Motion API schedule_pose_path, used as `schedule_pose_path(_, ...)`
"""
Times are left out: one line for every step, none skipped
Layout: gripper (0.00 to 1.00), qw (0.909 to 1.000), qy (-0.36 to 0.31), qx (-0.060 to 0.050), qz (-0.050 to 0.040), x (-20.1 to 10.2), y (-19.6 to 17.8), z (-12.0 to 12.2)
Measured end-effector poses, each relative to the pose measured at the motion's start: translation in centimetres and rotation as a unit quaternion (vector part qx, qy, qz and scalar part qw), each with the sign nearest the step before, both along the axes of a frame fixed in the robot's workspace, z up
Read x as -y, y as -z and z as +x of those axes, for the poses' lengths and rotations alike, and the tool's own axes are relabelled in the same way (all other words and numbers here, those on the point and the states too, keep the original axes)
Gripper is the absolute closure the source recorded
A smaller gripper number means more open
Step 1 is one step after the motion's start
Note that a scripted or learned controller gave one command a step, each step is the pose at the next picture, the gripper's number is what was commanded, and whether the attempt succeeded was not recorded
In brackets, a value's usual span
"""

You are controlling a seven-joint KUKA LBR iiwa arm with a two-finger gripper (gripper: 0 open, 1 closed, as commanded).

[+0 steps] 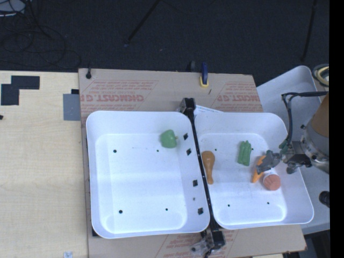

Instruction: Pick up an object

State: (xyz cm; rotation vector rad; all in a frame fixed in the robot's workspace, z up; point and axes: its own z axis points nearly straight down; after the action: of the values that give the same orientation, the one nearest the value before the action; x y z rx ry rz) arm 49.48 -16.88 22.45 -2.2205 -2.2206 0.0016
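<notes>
I see the small round orange-pink ball (271,182) nearest me in the right white plastic bin (301,211), the gripper (264,166) w/ orange-tipped fingers just above it, angled in for a grab. Can't tell how far open it is, or if it's got anything. Beyond: tan gourd-shaped toy (208,165), ribbed green block (244,153); green lump (169,138) sits in left bin.

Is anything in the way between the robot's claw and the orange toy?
Nothing visible is. The gripper sits right by the orange toy in the right bin. The pink ball lies just below them, off to the side.
</notes>
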Motion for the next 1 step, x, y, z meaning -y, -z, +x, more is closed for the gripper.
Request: schedule_pose_path(0.00,1.0000,-0.001,0.000,-0.0007,4.54,8.99,6.52)
